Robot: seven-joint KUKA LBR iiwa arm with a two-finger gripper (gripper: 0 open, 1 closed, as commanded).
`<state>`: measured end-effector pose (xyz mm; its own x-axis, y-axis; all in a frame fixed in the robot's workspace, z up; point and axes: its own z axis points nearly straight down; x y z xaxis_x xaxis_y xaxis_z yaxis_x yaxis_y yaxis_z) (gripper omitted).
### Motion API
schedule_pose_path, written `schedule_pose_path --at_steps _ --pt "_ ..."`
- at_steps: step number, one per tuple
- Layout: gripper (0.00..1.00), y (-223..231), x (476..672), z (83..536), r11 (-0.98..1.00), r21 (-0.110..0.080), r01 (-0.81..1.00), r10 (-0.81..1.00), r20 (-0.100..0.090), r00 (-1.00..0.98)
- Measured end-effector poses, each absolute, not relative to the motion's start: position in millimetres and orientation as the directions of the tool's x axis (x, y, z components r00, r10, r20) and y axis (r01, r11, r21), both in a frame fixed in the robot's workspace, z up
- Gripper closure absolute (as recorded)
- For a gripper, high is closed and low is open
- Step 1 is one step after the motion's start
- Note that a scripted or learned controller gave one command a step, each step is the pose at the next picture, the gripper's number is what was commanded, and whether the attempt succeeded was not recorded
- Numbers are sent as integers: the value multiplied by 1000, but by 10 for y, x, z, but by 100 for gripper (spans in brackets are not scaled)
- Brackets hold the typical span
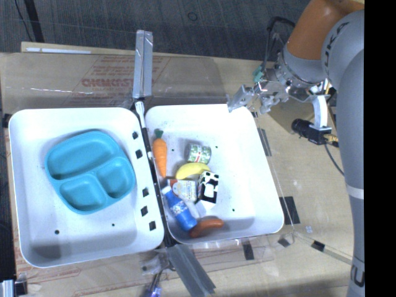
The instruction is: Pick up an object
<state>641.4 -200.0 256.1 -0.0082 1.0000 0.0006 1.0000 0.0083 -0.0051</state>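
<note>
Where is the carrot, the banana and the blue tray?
carrot (160, 155), camera view, middle of its orange body
banana (192, 170), camera view, middle of its yellow curve
blue tray (90, 171), camera view, ridge between its compartments

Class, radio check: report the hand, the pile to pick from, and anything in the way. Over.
Hand over right bin's far rim, holding nothing seen. Carrot, banana, can, bottle untouched in that bin. Nothing in between.

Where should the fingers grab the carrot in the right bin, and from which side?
Take the carrot across its orange mid-body, coming straight down from above. It lies flat, lengthwise beside the right bin's left wall, green top pointing away from the camera. Closing across its narrow width suits it, though the wall leaves little room on that side; the banana side looks freer.
</note>
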Motion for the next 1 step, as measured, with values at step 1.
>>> schedule_pose_path --at_steps 1 --pt "0 -1617 5375 1148 4 -7 1000 1000 2 -4"
